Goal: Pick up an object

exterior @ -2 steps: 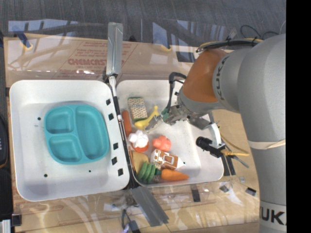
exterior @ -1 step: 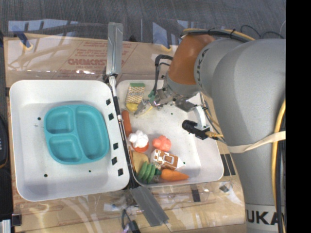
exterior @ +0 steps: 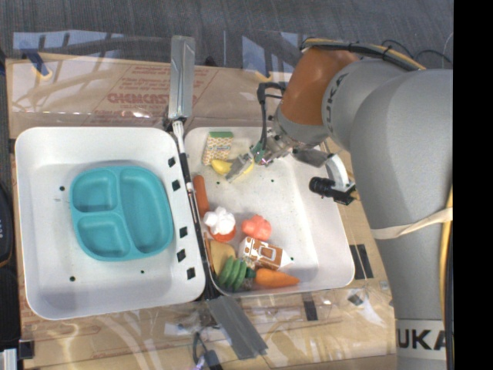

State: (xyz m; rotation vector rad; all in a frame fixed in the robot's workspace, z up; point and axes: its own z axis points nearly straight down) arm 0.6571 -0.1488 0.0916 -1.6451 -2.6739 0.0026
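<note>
The pincer (exterior: 248, 163) is reaching into the right bin (exterior: 327, 230) near its far left corner, its fingers closing around a yellow banana (exterior: 231, 168). A teal divided plate (exterior: 121, 212) is sitting in the left bin (exterior: 46, 284).

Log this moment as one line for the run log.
arm: over right white bin | tool: at small yellow banana-shaped toy, far end | grasp: unconfirmed | teal divided tray: left bin
</note>
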